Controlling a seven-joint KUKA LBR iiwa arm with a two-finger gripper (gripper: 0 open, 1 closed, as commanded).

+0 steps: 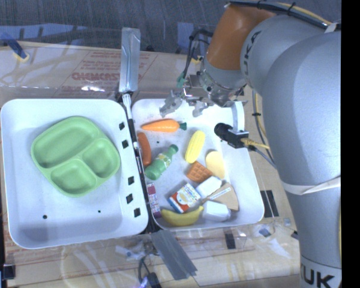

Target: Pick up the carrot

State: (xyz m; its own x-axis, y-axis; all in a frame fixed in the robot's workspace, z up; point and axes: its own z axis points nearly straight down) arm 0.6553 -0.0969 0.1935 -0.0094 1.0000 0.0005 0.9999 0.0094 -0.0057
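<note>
From my seat at the remote console, the overhead camera looks down at a slant on two shallow white bins set side by side on the bench. The carrot [161, 125] lies near the far end of the right bin [252, 188], its long axis running almost level across the frame: the orange tip points left toward the divider between the bins, and the small green stalk end points right. Nothing is touching it.

The gripper [184, 104] hangs just above and behind the carrot, its two metal fingers [169, 105] spread apart with nothing between them. The grey arm [300, 101], with its orange band [231, 35], comes in from the right and covers much of that side.

Closer to the camera, the right bin is crowded. A reddish sausage [144, 148] lies along the left wall, just below the carrot. A green bottle [161, 162] lies tilted beside it. A yellow corn cob [195, 146] stands nearly upright in the frame to the right of the carrot, with a pale yellow lemon-like piece [215, 162] below it. An orange waffle-patterned piece [198, 172], a small carton [186, 198] and a banana [181, 217] fill the near end.

The left bin [24, 221] holds a light green divided plate [75, 155] with three compartments, well apart from the carrot.
</note>
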